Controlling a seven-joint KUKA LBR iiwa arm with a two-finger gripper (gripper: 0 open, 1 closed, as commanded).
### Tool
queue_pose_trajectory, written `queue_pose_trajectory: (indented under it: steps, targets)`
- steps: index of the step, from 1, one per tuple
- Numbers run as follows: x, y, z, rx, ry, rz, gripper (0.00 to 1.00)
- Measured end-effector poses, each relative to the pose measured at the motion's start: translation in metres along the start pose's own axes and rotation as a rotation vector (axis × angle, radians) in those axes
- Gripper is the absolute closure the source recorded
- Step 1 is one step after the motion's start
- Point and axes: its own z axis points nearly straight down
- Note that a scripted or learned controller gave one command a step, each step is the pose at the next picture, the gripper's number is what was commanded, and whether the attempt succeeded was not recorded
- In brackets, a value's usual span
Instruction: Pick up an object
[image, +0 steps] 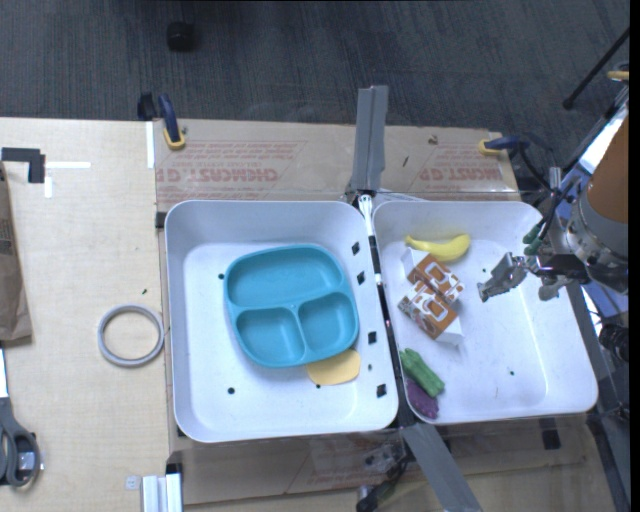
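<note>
Gripper (522, 277) is hovering over the right bin (560, 400), apparently lining up a pick, its fingers spread with nothing between them (bare white floor beneath), while the patterned box (433, 297) is lying well apart by the divider.

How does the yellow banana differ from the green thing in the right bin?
The banana is yellow and lies crosswise near the right bin's far wall; the green object is green and lies slanted near the near-left corner. The banana lies alone; the green object touches a purple item. Both are small and elongated.
</note>
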Motion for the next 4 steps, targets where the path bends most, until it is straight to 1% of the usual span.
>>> queue_pose_trajectory:
  steps: [1,2,3,4]
  targets:
    - [0.007,0.051,0.092,0.003,0.001,0.095,0.0]
    - [0.01,0.07,0.166,-0.021,0.0,-0.052,0.0]
    - [0.015,0.055,0.172,-0.042,-0.008,-0.183,0.0]
    - [-0.008,0.115,0.172,-0.029,-0.001,-0.12,0.0]
